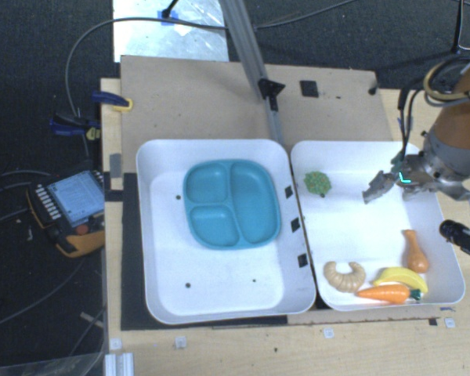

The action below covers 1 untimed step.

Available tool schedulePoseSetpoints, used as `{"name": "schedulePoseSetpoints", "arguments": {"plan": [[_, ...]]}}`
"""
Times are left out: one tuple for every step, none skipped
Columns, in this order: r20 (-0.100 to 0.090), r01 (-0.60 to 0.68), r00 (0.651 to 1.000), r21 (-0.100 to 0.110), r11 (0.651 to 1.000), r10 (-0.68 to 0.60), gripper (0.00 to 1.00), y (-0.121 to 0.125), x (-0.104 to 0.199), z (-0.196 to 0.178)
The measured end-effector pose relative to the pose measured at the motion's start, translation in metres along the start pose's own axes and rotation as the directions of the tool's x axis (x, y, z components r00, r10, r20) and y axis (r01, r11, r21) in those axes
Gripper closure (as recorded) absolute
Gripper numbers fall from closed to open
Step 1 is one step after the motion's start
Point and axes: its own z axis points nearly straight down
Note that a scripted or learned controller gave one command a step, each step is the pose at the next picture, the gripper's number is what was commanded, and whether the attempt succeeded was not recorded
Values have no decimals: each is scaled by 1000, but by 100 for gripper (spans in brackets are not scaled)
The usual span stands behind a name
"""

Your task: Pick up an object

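The right bin (352, 225) holds several toy foods. A green broccoli (317, 182) lies near its back left corner. Along the front edge lie a tan croissant (344, 276), an orange carrot (385, 293) and a yellow banana (403, 279). An orange-brown drumstick (413, 251) lies by the right wall. My gripper (376, 188) hangs over the back right part of this bin, to the right of the broccoli and apart from it. Nothing shows in its grasp.
The left bin (160, 272) holds a blue divided plate (232, 202). A grey pole (247, 41) slants in from the top to the bins' back edge. A handheld device (70, 206) and cables lie on the floor at left.
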Motion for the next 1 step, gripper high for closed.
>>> {"name": "schedulePoseSetpoints", "arguments": {"plan": [[0, 0, 1000, -1, 1000, 0, 0, 0, 0, -1]]}}
